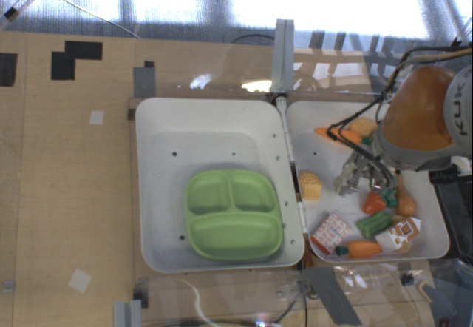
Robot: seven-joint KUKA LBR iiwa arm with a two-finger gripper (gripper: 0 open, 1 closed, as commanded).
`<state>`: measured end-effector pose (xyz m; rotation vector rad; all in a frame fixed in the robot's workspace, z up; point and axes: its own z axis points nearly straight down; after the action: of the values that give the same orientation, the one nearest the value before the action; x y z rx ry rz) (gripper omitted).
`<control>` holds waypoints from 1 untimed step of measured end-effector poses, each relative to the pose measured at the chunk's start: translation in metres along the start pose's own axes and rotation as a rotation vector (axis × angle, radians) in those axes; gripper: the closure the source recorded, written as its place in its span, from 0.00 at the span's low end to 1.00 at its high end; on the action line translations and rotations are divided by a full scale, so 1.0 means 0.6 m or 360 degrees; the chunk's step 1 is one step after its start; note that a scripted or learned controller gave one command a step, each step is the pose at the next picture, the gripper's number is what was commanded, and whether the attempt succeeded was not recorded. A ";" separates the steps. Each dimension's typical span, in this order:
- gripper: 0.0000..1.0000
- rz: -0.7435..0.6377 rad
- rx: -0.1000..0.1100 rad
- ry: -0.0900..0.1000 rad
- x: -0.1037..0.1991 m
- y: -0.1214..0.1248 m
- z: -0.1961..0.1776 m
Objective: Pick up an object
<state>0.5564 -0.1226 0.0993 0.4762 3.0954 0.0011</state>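
Where the bench lies bare on the left, only black marks and small pale tape squares break its tan surface. Next comes the left bin, holding a green divided plate toward its lower right corner. A grey post rises at the seam between the two bins. The right bin carries the toy food: a yellow corn piece close to its left wall, a small patterned packet below that, and an orange carrot along the bottom edge. Further right lie a red piece, a green block, a white and brown carton and a brownish rounded piece. Near the bin's top sit another carrot and a yellow item. The tool hangs over the middle of this bin, just above the red piece; whether its fingers are apart or together I cannot tell. Above it looms the arm's orange band.
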 end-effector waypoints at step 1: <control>0.00 -0.0001 0.0000 0.0001 0.001 0.000 0.001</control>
<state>0.5561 -0.1224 0.0989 0.4754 3.0965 0.0012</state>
